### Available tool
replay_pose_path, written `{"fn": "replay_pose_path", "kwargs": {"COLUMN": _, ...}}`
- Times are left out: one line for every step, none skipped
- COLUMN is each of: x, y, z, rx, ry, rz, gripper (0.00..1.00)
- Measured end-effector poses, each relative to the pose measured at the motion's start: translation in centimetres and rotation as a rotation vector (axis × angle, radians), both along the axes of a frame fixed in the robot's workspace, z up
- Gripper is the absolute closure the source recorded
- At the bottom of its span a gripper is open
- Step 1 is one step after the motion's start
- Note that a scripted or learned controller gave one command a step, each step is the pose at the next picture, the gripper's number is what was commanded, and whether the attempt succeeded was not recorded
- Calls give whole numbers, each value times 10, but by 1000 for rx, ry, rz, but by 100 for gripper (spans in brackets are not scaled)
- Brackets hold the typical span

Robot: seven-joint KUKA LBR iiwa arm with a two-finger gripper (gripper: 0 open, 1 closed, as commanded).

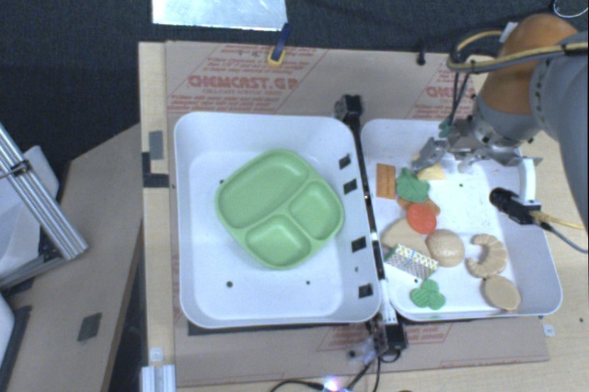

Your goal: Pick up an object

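toy food pieces lying in the right bin (543, 289), under the arm's reach.
a yellow piece (431, 172) is sitting near the far edge of that bin, right at the hand (434, 153); whether the hand's tips are apart or together i cannot tell, and nothing is showing between them. just nearer are lying an orange cracker (386, 181), a green leafy piece (413, 190) and a red tomato piece (421, 218). toward the near edge are resting a round bun (445, 247), a croissant (488, 254), a tan cookie (502, 293), a patterned wrapper (411, 262) and a small green piece (426, 294). the left bin (198, 289) is carrying a green divided plate (279, 208).
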State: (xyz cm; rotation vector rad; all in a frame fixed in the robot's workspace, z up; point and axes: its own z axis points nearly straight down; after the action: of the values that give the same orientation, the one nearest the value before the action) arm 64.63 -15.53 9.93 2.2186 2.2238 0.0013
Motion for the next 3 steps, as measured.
{"fn": "replay_pose_path", "kwargs": {"x": 1, "y": 0, "z": -15, "rx": -1, "ry": 0, "rz": 2, "gripper": 0}}
{"fn": "replay_pose_path", "kwargs": {"x": 2, "y": 0, "z": -2, "rx": -2, "ry": -5, "rz": 4, "gripper": 100}}
{"fn": "replay_pose_path", "kwargs": {"x": 0, "y": 10, "z": 48, "rx": -1, "ry": -5, "rz": 3, "gripper": 100}}
